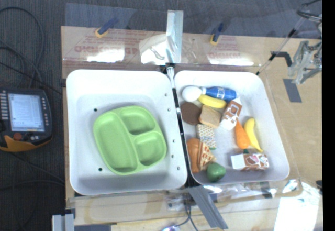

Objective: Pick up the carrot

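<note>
- Dark carpet surrounds the pale wooden worktop [298, 135], which bears two shallow white bins side by side.
- Left bin [78, 120] holds a green divided tray [129, 139] and nothing I need.
- Right bin [272, 120] is crowded with toy food: a blue bottle [220, 92], two bananas, a dark round piece, bread, a waffle, a green piece at the near edge.
- My jaws [306, 62] hang off at the far right, above the worktop outside the bins — released or clenched, I cannot tell at this size.
- Carrot [241, 135] lies in the right bin's middle, touching a yellow banana [253, 133] on its right, a small carton [231, 113] just above it — well apart from my jaws, down and to the left.
- My guess: light, stiff, smooth plastic, tapered. I would pinch across its thick middle, with the banana crowding one side.
</note>
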`<state>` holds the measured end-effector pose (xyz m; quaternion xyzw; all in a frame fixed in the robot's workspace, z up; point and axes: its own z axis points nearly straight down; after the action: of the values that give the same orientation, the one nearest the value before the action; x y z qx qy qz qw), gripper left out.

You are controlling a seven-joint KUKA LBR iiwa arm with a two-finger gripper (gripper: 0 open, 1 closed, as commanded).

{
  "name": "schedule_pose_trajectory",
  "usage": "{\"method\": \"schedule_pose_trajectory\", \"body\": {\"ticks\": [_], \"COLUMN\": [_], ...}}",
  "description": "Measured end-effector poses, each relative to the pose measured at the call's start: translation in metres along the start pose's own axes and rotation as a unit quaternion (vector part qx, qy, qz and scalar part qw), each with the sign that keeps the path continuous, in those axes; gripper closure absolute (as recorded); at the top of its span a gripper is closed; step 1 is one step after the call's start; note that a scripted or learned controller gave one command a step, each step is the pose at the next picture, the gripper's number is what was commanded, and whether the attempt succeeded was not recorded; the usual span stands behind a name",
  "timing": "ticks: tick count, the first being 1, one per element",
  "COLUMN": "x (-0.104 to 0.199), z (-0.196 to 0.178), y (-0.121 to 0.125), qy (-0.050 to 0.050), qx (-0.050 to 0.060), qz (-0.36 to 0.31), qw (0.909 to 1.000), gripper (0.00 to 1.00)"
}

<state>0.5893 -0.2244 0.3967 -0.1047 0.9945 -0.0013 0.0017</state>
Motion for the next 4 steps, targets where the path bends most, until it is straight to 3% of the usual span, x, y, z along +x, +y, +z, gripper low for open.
{"method": "schedule_pose_trajectory", "body": {"ticks": [1,2,3,4], "x": [0.007,-0.045,-0.074,-0.080], "z": [0.093,0.017,0.095,0.064], "y": [0.004,-0.007,-0.013,-0.013], "qy": [0.001,-0.003,0.000,-0.003], "qx": [-0.002,0.001,-0.004,-0.001], "qz": [-0.137,-0.214,-0.331,-0.492], "qw": [0.9906,0.9767,0.9436,0.8708], "gripper": [1.00,1.00,1.00,1.00]}}
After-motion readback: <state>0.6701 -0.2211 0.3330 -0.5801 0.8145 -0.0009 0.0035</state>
